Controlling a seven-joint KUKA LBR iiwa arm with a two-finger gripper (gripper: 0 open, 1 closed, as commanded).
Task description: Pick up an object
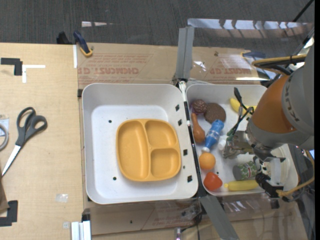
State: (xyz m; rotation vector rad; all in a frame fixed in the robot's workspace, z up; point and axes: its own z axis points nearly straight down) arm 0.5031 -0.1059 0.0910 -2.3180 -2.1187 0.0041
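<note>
end effector (234, 148) grip state unclear | low in right bin (223, 90) | fingertips obscured

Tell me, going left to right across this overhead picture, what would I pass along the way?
Scissors on the wooden bench → left white bin holding a yellow divided plate → blue bottle and orange ball in the right white bin → the grey and orange robot arm.
</note>
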